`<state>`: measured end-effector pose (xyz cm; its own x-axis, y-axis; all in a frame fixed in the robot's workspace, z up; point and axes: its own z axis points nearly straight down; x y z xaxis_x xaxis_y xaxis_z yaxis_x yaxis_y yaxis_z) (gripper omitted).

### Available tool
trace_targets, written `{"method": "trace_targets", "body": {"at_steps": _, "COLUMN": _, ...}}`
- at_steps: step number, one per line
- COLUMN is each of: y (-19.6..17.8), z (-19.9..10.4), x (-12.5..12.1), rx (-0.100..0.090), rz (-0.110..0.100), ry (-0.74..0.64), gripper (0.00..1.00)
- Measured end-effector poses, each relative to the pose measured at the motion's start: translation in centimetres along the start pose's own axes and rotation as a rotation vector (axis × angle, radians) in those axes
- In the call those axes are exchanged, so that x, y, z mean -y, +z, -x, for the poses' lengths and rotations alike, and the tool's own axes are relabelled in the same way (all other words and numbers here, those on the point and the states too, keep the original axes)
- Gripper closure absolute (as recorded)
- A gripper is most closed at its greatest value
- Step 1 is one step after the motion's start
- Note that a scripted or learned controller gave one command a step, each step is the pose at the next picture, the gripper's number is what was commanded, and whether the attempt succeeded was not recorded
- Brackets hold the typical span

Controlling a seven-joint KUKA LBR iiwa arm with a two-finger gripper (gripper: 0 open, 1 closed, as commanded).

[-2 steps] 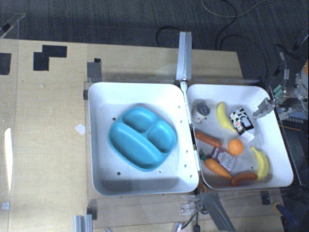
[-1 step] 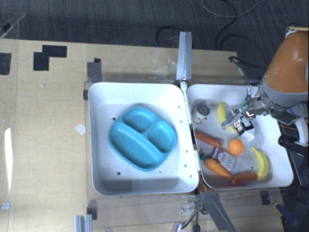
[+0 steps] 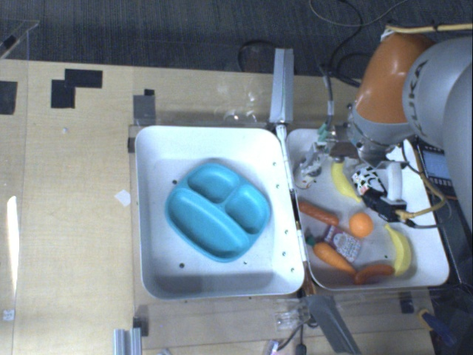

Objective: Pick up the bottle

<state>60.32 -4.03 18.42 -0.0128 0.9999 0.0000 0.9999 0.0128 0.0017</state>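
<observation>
Approach step: hand point(image 3: 314, 161) hovers in right bin's point(image 3: 443, 268) far corner (finger state: cannot tell). Bottle point(image 3: 341, 241) lies untouched nearer; next, reposition above it.

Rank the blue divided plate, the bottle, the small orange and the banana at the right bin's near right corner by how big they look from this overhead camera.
1. Blue divided plate, far the largest.
2 and 3. Bottle and banana: they look alike in size and the bottle is partly covered, so I won't rank them.
4. Small orange, the smallest.
</observation>
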Motion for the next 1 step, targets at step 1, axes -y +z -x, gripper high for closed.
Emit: {"method": "trace_targets", "body": {"at_steps": 1, "y": -0.98, "z": -0.10, "x": -0.17, "rx": 0.000, "rz": 0.002, "ry": -0.005, "gripper": 1.00}}
